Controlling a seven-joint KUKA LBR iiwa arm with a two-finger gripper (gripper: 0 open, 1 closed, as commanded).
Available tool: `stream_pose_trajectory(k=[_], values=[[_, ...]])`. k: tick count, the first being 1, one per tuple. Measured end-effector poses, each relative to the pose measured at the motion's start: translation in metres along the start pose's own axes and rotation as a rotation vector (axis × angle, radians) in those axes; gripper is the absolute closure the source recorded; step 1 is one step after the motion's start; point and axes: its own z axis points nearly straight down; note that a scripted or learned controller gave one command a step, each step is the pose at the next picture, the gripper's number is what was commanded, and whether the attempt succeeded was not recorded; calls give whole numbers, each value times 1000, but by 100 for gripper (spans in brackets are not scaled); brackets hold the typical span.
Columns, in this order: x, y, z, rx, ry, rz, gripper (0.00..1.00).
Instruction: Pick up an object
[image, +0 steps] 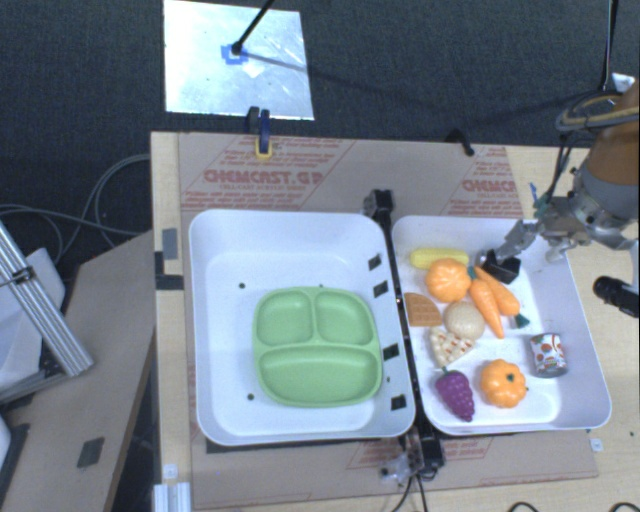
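At the right side of the bench, the gripper (503, 262) hangs low over the upper part of the right bin (580, 330), its dark fingertips just beside the top of the carrot (492, 298); whether anything sits between them, or how they are set, cannot be told from this slant. From the gripper, the carrot runs away toward five o'clock, and the orange fruit (449, 281) lies at about eight o'clock, close by. A yellow banana (437, 257) rests at nine o'clock from the gripper, along the bin's upper wall. Farther off, toward seven o'clock, lie a brown slice of bread (421, 309), a pale round onion (464, 319), and a wedge of cheese (451, 346), touching or nearly touching one another. Purple grapes (456, 392) and a small orange pumpkin (503, 383) sit near the bin's lower edge, at roughly six o'clock, and a small can (547, 354) stands at five o'clock, well apart from the gripper. Over in the left bin (220, 300) lies a green divided plate (317, 345).
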Motion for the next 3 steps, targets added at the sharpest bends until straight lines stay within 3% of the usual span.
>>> stream_pose_trajectory(k=[1, 2, 3], values=[[0, 2, -4, -7, -1, -2, 0], [-7, 9, 50, -3, 0, 0, 0], [-7, 11, 101, -12, -2, 0, 0]])
